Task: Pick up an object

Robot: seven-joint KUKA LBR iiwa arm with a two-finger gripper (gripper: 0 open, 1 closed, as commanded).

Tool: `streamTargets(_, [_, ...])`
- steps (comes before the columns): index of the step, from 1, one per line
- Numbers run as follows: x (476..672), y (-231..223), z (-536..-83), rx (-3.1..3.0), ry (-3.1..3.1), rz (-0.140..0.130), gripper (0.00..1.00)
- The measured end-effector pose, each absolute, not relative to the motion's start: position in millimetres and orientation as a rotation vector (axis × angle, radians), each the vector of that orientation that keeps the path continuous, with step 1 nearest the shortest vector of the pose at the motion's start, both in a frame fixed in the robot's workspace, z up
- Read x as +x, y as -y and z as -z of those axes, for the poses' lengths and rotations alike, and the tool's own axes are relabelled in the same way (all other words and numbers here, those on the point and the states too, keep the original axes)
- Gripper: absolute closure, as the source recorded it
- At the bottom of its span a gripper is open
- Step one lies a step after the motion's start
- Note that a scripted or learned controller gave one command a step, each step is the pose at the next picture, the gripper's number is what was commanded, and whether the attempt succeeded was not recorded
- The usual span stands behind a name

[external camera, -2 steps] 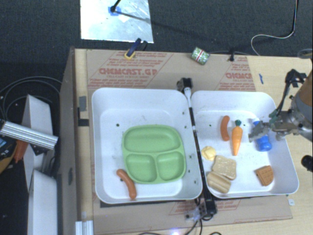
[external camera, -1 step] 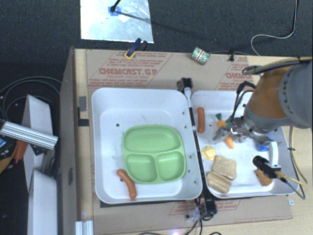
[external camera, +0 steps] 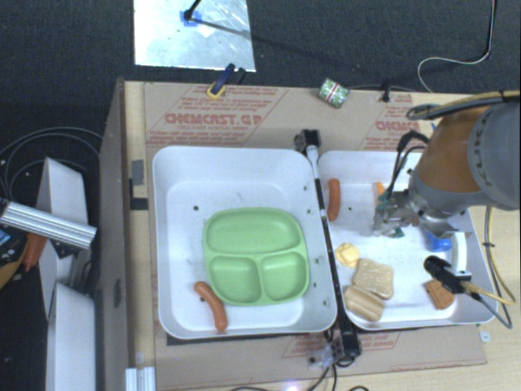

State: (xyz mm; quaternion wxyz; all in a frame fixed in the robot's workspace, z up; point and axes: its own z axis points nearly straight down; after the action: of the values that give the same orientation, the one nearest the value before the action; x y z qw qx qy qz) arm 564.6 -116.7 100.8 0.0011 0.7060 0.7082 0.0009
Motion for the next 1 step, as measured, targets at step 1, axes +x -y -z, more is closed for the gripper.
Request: streamTargets(1, [564.6,116.7,-100.8,2.217,-2.223,-0.003,0.0])
